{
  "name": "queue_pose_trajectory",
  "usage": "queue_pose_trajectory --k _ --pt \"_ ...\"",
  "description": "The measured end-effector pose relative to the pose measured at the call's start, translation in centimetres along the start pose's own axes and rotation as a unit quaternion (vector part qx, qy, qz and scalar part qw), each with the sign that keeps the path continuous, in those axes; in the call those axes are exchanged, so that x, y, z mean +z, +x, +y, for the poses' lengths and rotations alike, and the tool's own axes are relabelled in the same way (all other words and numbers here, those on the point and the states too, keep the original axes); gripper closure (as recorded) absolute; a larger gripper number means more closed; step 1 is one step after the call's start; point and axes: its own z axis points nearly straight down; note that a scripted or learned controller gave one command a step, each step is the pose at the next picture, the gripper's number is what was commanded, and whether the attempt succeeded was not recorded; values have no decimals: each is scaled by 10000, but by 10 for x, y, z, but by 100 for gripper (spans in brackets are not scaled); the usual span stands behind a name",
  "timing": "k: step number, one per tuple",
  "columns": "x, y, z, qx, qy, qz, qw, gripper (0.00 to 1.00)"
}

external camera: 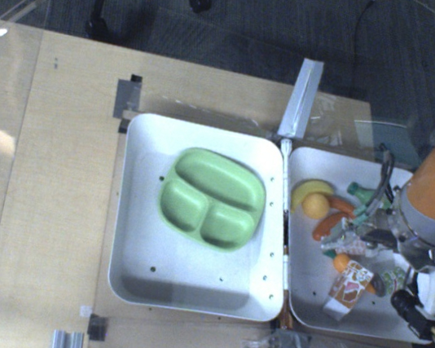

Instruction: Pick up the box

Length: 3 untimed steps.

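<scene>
Cardboard is the likely material of the small printed white carton box (349, 288), lying tilted in the right white plastic bin (303, 306) near its front wall: probably light, stiff, flat-faced, easy to crush. Pinching across its two long sides looks best. Beside it sit a yellow round fruit (313, 195), small orange pieces (332, 222) and crinkled wrappers. The left bin (135, 271) holds a smooth green three-compartment tray (213, 198). The gripper (380, 238) hangs above the clutter; its state I cannot tell.
</scene>
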Motion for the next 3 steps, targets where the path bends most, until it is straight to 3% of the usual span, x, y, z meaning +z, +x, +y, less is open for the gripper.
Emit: queue_pose_trajectory --k 1,2,3 --pt "29 22 72 1628 6 0 9867 0" --pt "44 120 69 1621 7 5 9868 0" --pt "-101 131 180 1621 -10 -1 9868 0"
